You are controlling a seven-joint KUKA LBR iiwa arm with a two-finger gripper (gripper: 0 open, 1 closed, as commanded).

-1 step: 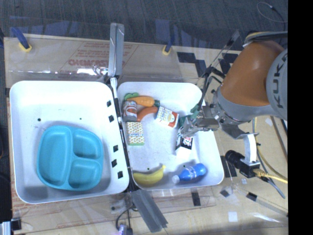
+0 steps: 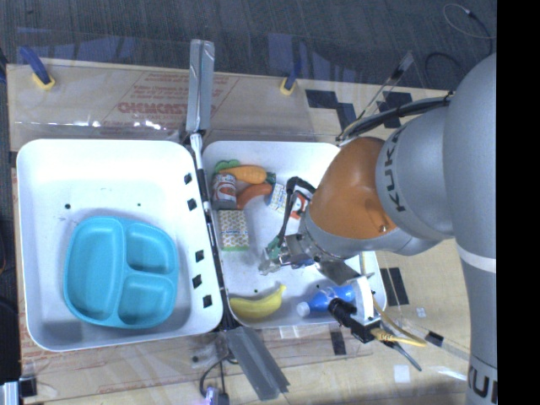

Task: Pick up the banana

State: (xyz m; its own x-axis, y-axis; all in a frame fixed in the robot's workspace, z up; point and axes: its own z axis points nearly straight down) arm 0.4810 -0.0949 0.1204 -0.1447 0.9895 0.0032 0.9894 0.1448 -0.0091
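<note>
Even, moderately bright overhead light; white bins (image 2: 51,226) read clean with mild glare on the clear plastic sheet (image 2: 126,99) behind them. Soft shadow lies under the arm (image 2: 422,184) and along the bin walls. Image slightly soft and grainy overall; dark floor at top underexposed, little detail.

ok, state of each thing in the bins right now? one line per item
banana: lying flat at the right bin's near edge, not gripped
pincer: low in the right bin, above the banana in the view
blue tray: flat in the left bin, compartments up
carrot: lying at the right bin's far end
can: beside the carrot
blue bottle: on its side, right of the banana
</note>
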